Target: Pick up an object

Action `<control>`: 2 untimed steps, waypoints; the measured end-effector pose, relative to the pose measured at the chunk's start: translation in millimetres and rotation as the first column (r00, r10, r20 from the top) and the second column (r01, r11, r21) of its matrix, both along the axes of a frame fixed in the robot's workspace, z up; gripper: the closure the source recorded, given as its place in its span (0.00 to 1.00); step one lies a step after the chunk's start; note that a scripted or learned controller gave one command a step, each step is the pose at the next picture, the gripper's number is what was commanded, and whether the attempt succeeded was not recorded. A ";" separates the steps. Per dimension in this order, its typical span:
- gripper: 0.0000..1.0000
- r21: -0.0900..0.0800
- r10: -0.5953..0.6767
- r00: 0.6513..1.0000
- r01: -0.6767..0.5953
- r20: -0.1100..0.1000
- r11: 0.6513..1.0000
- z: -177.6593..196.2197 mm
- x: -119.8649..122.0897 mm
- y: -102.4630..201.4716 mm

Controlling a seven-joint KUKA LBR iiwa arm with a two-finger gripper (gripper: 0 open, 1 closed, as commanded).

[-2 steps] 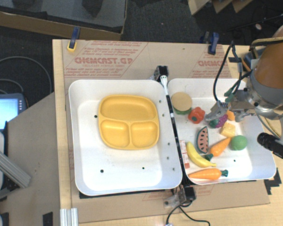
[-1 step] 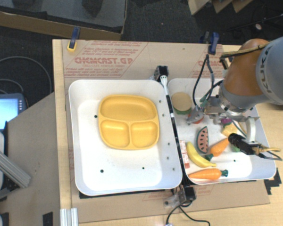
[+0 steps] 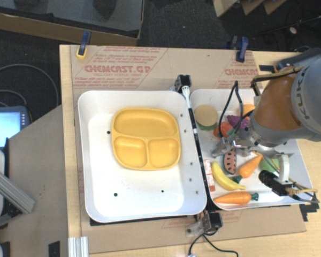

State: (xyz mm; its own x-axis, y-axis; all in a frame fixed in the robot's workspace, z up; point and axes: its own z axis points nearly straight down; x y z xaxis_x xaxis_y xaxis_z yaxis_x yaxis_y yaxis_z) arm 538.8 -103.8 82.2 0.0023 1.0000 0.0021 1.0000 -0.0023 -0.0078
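Yellow plastic divided plate (image 3: 146, 138) sat alone in the left white bin (image 3: 96, 186), nowhere near the action. All the small stuff was piled in the right white bin (image 3: 305, 167): a yellow toy banana (image 3: 224, 178) lying diagonally toward the lower right, an orange toy carrot (image 3: 234, 198) stretched along the bottom edge, a second shorter orange carrot (image 3: 250, 165) angled up and right, a watermelon slice toy (image 3: 230, 160), a round tan disc (image 3: 206, 114) up in the top left corner of that bin, and something purple (image 3: 236, 122) I couldn't really identify.

The grey and orange arm (image 3: 289, 108) came in from the right of the frame with its gripper (image 3: 232, 143) down over the middle of the right bin. The watermelon slice was just below and touching-close to the tip, with the banana a bit further down and left. So my guess was the nearest grab sat straight beneath the tool, long axis running roughly top to bottom of the frame.

Honestly couldn't tell how the gripper was set from this angle, wrist and cables blocked it. Didn't see anything clearly held either.
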 end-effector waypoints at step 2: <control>1.00 -0.001 0.012 1.000 -0.012 0.025 1.000 109.6 80.5 63.8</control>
State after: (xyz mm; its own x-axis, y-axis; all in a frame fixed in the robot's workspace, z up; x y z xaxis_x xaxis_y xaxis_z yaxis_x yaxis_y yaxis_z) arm 619.3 -40.0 191.8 -0.0093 1.0000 0.0009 0.9998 0.0092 0.0175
